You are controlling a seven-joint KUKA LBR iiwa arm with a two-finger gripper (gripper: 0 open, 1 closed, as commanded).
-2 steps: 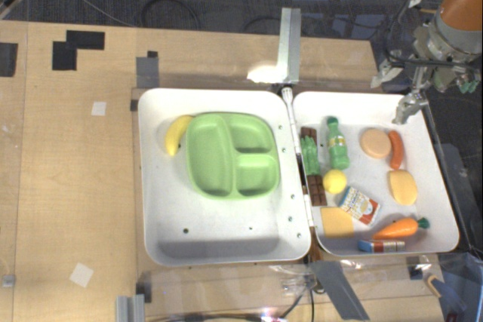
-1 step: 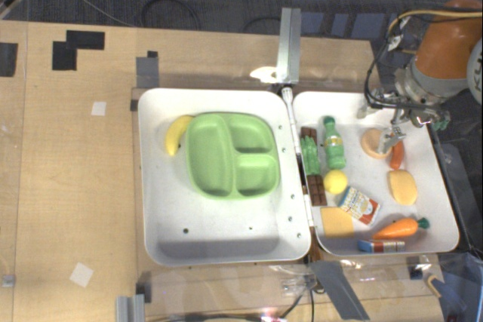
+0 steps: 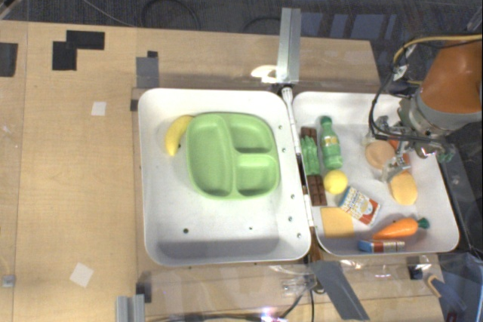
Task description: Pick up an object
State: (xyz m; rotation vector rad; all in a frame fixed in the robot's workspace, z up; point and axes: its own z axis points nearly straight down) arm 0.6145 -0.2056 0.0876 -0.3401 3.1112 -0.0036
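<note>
Right bin (image 3: pixel 450 222): the hand (image 3: pixel 398 159) hovers between two tan lumps, its grip unreadable.

Light fell evenly and fairly bright from above. My left bin (image 3: pixel 166 237) carried a soft grey shadow along its near wall, and the green tray (image 3: pixel 230 154) cast a faint one. A small glare spot sat at the counter's (image 3: pixel 68 185) near edge. Focus was slightly soft throughout; my arm (image 3: pixel 453 79) looked blurred.
</note>
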